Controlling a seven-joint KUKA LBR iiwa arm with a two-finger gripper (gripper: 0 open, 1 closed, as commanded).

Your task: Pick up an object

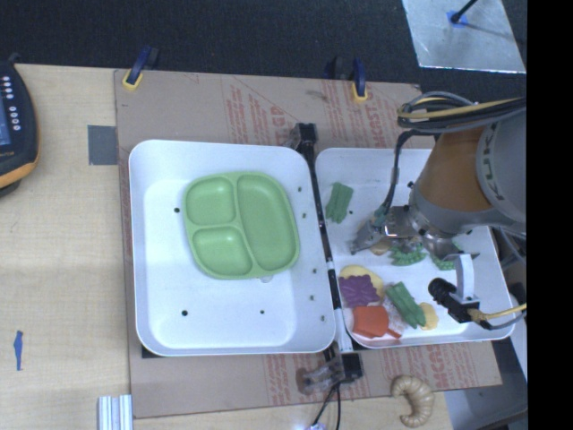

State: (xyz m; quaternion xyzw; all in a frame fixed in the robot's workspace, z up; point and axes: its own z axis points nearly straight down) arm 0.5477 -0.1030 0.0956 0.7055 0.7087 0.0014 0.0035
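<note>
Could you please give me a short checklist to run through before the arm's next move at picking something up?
1. End effector is over the right bin: ok.
2. Something is already held: cannot tell, the wrist blocks the view.
3. Targets are in reach: ok, a green piece, a purple toy and a red toy lie in that bin.
4. Toys are spaced for a clean grasp: not ok, the lower ones are crowded together.
5. Left bin holds the green divided plate: ok.
6. Croissant toy lies outside the bins: not ok.

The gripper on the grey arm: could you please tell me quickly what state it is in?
Gripper: low in the right white bin among the toy foods; its state cannot be told.
</note>
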